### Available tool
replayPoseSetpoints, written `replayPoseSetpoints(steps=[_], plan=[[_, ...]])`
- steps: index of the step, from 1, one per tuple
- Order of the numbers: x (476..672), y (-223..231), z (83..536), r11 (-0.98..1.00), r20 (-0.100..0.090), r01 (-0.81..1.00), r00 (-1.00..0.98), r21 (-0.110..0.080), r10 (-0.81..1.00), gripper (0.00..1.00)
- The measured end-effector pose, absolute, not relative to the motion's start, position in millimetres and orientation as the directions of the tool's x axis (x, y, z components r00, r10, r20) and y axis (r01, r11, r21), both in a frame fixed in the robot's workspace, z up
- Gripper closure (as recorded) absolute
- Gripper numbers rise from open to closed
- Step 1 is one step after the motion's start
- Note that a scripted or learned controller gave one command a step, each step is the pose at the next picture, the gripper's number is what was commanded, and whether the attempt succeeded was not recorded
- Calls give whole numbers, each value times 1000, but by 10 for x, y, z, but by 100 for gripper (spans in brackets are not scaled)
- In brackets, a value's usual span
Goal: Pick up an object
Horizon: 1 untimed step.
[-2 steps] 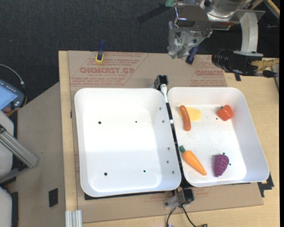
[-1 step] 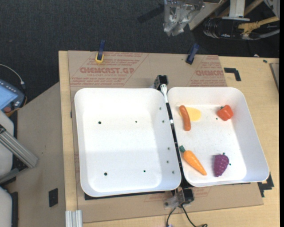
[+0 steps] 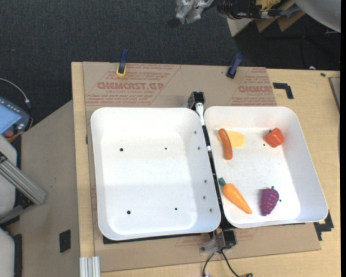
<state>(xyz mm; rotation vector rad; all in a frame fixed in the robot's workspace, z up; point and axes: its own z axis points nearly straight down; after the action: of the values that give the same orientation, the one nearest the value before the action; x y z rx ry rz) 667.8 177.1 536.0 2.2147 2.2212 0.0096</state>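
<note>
Right bin [image 3: 303, 162]: hot dog [image 3: 225, 144], yellow slice [image 3: 235, 139], red pepper [image 3: 274, 137], carrot [image 3: 236, 197], purple grapes [image 3: 268, 200]. Tool [image 3: 190, 10] state: cannot tell.

Bright even overhead light, soft shadows, slight glare on white bins [image 3: 146, 222], perhaps mild blur

A lab or test bench: two white bins [image 3: 102, 162] on a clamped cardboard sheet [image 3: 162, 81], loose cables [image 3: 216, 265], dark carpet [image 3: 65, 32], toy food [image 3: 237, 198].
</note>
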Motion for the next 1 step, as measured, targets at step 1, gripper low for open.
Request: replayPoseSetpoints(steps=[1], plan=[[6663, 2268, 5352, 3, 1, 1000, -3, 5, 1000, 100]])
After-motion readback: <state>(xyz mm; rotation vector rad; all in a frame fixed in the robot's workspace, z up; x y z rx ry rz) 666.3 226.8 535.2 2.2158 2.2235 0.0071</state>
